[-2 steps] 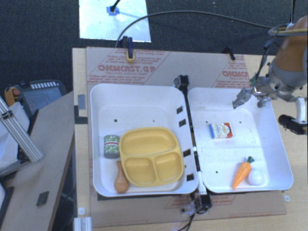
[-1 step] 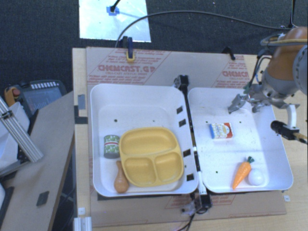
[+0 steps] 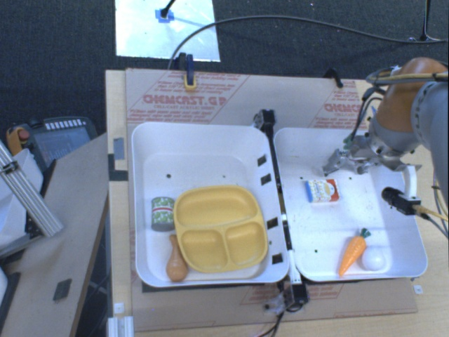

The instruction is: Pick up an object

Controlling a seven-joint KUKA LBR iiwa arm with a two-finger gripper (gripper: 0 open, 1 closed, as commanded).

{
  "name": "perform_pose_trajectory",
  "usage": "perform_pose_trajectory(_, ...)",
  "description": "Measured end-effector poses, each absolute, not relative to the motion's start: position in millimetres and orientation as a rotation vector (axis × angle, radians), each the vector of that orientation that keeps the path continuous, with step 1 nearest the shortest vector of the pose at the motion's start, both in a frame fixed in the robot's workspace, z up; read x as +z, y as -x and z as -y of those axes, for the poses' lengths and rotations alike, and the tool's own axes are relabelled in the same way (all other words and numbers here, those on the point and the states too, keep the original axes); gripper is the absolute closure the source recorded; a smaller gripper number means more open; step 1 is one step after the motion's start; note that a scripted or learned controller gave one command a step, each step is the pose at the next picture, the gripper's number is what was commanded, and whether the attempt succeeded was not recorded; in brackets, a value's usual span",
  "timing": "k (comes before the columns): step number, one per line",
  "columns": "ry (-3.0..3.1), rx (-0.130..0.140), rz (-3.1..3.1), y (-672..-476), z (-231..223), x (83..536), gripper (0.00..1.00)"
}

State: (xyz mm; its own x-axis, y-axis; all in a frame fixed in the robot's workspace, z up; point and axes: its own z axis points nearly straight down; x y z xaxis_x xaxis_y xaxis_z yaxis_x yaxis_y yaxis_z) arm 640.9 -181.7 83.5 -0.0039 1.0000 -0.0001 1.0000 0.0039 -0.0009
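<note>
Grey arm [image 3: 410, 111] reaching in from right of frame, jaws [image 3: 342, 161] low in right bin [image 3: 302, 146]; cannot tell whether spread or shut. Small box [image 3: 322, 190] just below, lying flat, not yet picked. Nothing lifted; grabbing left to do.

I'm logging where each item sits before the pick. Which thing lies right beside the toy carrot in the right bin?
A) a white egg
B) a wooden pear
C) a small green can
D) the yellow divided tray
A: the white egg touches the toy carrot near the right bin's front edge.
</note>
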Motion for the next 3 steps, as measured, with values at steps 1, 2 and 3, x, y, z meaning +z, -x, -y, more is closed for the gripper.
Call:
perform_pose_trajectory(1, 2.219, -0.004, 2.232, -643.0, 182.1, 98.1, 1.0)
perform_pose_trajectory(2, 2.22, -0.005, 2.231, -652.8, 181.9, 145.8, 1.0)
perform_pose_trajectory(3, 2.219, -0.004, 2.231, -658.8, 183.2, 190.7, 1.0)
